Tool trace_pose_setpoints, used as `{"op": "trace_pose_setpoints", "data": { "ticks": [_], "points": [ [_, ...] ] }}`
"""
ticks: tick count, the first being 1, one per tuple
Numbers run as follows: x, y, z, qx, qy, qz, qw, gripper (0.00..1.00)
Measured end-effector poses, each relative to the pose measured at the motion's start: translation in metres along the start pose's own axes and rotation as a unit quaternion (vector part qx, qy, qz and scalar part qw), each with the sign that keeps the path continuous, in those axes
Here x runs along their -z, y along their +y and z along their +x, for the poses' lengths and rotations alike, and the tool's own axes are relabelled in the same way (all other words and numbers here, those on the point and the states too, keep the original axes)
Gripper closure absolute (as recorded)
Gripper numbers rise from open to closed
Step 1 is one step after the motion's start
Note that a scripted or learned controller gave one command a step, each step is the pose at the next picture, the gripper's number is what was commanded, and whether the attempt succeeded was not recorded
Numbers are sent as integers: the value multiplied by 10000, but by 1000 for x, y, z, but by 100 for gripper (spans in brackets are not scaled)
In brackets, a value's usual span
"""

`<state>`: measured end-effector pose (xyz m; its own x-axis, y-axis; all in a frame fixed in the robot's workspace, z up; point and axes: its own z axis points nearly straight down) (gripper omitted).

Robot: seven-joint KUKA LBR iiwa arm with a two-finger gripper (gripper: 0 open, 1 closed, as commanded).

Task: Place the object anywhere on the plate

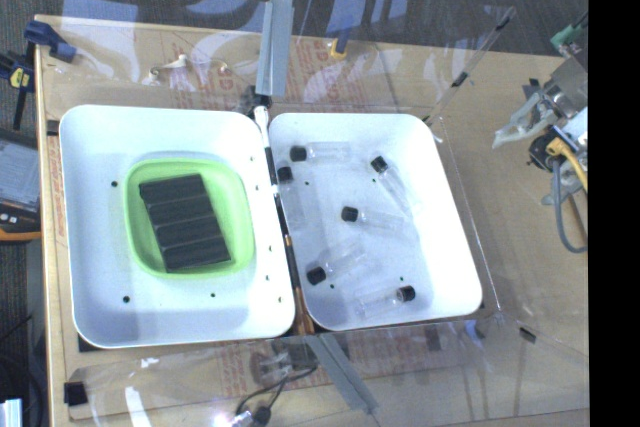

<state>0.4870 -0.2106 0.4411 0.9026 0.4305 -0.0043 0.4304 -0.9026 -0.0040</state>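
The surface (520, 245) carries two white bins side by side. The left bin (90, 295) holds a green plate (238, 205) near its centre, and a dark ribbed block (182, 222) lies tilted on that plate. The right bin (455, 255) holds several clear vials with black caps (349, 214), scattered apart. My end effector (528, 120) hangs over the surface's right edge, well apart from both bins; whether it is parted or closed I cannot tell.
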Motion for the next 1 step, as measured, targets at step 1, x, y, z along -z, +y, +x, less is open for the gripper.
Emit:
{"op": "trace_pose_setpoints", "data": {
  "ticks": [1],
  "points": [
    [1, 4, 8, -610, 21, -23, 9981, 0]
  ]
}}
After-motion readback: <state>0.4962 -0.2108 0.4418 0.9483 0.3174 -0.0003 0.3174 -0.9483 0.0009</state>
